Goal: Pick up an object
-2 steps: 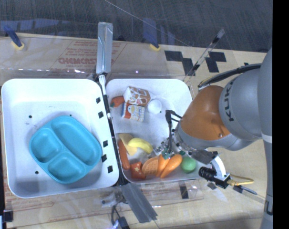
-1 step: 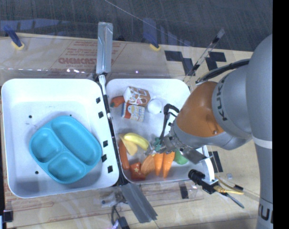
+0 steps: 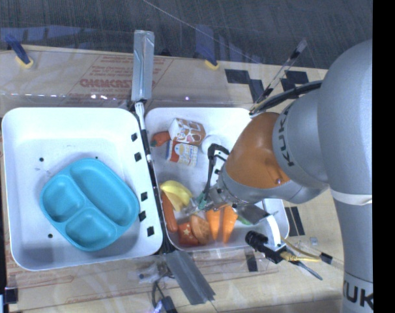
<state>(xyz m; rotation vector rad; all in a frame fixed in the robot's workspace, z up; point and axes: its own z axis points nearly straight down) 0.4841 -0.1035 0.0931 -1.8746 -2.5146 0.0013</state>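
The arm reaches in from the right and bends low over the right bin (image 3: 266, 119), its orange band above the heap of play food at the near end. The claw (image 3: 209, 199) sits down among that food, just beside the carrots (image 3: 221, 223) and the banana (image 3: 176, 193). The wrist hides its tips, so I cannot tell whether it stands apart, together, or clamped on anything.

My reading is that the step in hand is the grasp itself: the claw is down at the pile, and no item is visibly lifted clear. The likeliest target is the food at the near end of the right bin, the carrots or the banana, since these lie closest to the claw. The next move calls for a firm closing on one piece and a straight lift clear of its neighbours.

The crowding is the trouble. The banana, a reddish piece (image 3: 199, 229) and the carrots lie touching one another, pressed toward the bin's near wall, so a closing claw may catch two things or push one aside. Farther back in the same bin stands a small carton (image 3: 184, 142), well apart from the claw.

The left bin (image 3: 28, 129) holds a blue divided plate (image 3: 88, 203), separate from the action. The counter (image 3: 73, 77) shows beyond both bins.
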